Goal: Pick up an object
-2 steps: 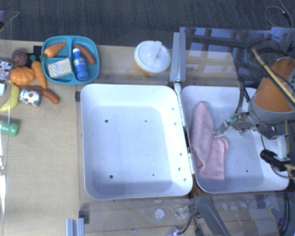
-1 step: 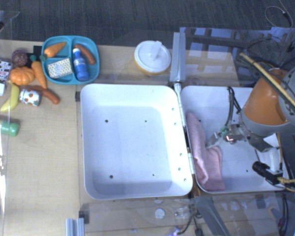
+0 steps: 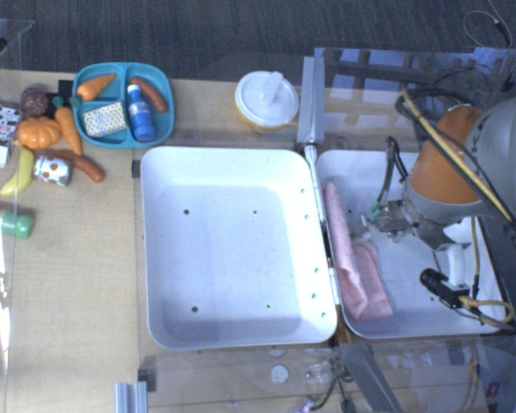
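Low over the right bin (image 3: pixel 464 317), the gripper (image 3: pixel 385 224) hangs under the orange band, a dark cluster of parts; how it is set I cannot tell from this angle. Just to its left lies the pink cloth (image 3: pixel 354 261), a rolled or bunched strip pressed along the bin's left wall. Its long axis runs from far edge to near edge, widening toward the near end. Gripper and cloth look close, perhaps touching; contact is unclear. The arm (image 3: pixel 490 153) covers the bin's right part, and cables cross its near corner. The left bin (image 3: pixel 155 256) sits beside, beyond the cloth.
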`<state>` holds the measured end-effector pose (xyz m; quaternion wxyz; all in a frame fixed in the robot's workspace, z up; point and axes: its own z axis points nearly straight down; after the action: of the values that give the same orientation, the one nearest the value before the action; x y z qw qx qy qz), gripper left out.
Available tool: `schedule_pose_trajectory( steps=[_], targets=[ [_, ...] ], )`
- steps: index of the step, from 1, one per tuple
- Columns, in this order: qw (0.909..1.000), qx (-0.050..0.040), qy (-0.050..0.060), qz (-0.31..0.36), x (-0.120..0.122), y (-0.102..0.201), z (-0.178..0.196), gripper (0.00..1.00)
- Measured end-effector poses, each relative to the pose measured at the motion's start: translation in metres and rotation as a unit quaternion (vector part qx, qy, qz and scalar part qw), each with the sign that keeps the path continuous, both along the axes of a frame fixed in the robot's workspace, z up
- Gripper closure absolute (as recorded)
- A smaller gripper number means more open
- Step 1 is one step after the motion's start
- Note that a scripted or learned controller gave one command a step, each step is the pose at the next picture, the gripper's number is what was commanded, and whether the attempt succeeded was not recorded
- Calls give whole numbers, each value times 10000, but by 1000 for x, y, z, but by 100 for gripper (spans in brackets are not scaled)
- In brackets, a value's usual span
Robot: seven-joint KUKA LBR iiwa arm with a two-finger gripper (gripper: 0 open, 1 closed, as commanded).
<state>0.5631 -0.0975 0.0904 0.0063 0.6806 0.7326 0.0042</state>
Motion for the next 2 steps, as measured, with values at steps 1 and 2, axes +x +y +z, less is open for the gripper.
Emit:
schedule_pose_trajectory(
  steps=[1, 2],
  targets=[
    [9897, -4, 55, 1434, -25, -15, 3, 0],
    [9910, -33, -30, 1339, -67, 2, 1, 0]
  ],
)
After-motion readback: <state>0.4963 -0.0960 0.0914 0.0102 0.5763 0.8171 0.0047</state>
